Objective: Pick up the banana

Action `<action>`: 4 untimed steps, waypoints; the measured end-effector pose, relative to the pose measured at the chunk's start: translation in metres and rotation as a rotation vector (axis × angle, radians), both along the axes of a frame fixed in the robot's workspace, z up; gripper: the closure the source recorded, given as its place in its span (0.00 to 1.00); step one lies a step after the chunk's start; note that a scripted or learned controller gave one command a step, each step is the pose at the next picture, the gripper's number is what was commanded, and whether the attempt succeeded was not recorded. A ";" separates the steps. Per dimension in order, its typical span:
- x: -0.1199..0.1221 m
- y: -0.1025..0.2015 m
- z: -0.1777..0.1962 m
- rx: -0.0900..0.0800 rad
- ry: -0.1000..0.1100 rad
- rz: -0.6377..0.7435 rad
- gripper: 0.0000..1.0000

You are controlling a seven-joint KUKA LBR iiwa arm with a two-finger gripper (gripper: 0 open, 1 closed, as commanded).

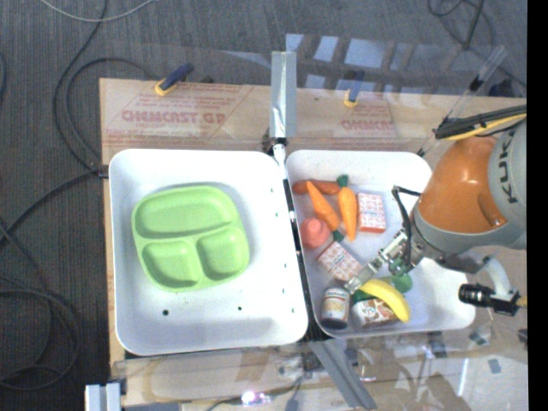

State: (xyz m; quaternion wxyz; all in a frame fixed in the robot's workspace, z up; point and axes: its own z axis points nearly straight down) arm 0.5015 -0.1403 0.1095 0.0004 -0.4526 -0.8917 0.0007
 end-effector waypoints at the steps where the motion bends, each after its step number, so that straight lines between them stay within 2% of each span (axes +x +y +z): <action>1: 0.006 0.028 -0.016 -0.008 -0.011 0.228 0.00; 2: 0.012 0.022 0.011 0.002 -0.001 0.063 0.00; 3: 0.026 0.064 0.074 0.000 -0.001 -0.135 0.00; 4: 0.040 0.148 0.139 -0.001 -0.001 -0.123 0.00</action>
